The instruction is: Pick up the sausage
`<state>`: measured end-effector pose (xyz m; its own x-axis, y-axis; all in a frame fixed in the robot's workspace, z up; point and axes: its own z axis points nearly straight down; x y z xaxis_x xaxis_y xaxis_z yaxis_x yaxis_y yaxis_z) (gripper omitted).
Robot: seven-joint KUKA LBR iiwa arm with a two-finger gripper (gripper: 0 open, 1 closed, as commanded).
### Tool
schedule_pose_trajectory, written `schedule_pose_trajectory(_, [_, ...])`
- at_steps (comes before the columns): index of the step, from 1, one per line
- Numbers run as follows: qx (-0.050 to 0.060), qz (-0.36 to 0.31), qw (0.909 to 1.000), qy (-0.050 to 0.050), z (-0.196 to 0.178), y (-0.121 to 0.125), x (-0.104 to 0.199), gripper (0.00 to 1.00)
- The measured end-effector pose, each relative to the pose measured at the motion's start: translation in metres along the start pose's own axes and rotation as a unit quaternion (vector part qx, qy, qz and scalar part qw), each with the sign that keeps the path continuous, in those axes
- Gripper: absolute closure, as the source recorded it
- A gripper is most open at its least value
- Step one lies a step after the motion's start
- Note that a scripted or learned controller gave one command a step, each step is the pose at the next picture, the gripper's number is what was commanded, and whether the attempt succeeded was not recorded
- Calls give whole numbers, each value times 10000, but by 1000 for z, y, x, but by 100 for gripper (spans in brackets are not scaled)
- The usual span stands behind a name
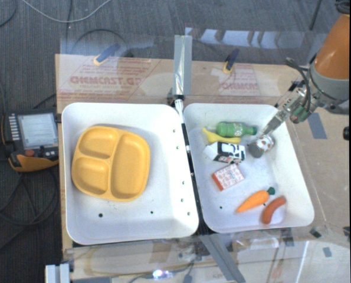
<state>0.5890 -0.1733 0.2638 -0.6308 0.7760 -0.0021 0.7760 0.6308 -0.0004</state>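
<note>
A: Where's the sausage (pixel 273 209)?
B: Right bin (pixel 299 175), near corner, beside the carrot (pixel 253 201), its long axis slanting. The gripper (pixel 265 141) hangs well up-bin from it, so reach toward the near edge.
A: Fingers?
B: Can't tell.

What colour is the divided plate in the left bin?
Yellow; the divided plate shows clearly in the camera view.
</note>
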Motion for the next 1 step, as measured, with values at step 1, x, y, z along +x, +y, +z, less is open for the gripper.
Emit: schedule_pose_trajectory(1, [-9,-1608,9870,-12,-72,-29,18,100])
